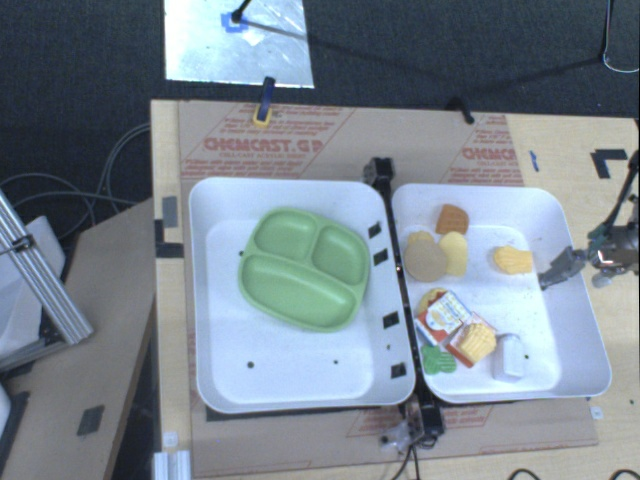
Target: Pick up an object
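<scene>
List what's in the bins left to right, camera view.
green divided plate in the left bin → tan round piece → yellow corn-like piece in the right bin → tool at the right bin's right wall. The pile near the right bin's front overlaps, so I left it out.

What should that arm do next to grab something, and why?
Probably reach further left over the right bin toward the yellow piece. The gripper sits at that bin's right rim, and that piece lies nearest it, apart from the others.
</scene>
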`<state>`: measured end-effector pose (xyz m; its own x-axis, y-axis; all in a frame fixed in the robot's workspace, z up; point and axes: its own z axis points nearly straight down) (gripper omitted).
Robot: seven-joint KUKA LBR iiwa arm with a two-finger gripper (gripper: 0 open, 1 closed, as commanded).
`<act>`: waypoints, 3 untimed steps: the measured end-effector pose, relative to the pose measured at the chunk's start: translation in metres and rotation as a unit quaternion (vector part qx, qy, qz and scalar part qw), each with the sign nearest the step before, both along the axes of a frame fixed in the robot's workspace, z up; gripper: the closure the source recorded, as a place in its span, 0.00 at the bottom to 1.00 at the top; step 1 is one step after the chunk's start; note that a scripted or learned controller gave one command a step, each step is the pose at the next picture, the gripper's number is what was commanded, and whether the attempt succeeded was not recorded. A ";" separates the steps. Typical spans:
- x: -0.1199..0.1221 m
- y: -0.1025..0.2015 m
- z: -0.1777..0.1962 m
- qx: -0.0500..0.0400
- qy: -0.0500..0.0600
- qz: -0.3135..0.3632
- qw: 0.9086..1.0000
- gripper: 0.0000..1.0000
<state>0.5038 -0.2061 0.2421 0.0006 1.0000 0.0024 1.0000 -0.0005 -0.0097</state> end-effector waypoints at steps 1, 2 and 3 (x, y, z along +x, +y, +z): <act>0.003 0.001 0.006 -0.001 -0.006 0.002 1.000 0.00; 0.004 0.006 -0.056 0.000 -0.003 0.001 1.000 0.00; 0.005 0.004 -0.098 0.000 -0.004 0.001 1.000 0.00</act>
